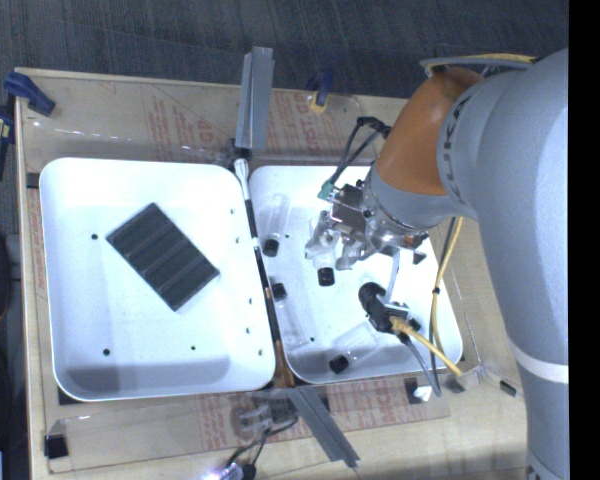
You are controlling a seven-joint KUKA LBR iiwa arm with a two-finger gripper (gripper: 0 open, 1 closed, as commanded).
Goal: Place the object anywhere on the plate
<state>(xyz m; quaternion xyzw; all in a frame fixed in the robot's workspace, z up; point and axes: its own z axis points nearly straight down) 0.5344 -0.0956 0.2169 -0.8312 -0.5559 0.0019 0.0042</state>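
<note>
The plate (163, 255) is a dark grey ribbed rectangle lying at a slant in the left bin (70, 348). My gripper (328, 246) hangs low over the middle of the right bin (435, 343), under the grey arm with its orange band. A small black object (326, 276) lies on the bin floor just in front of the gripper tip; whether they touch is unclear. Another small black piece (270, 246) sits to the left, near the wall between the bins.
A third black piece (338, 364) rests near the right bin's front wall, beside a clear plastic item (358, 343). A tiny brown bit (277, 291) lies by the divider. Yellow and black cables (420, 340) trail from the wrist over the bin's right side.
</note>
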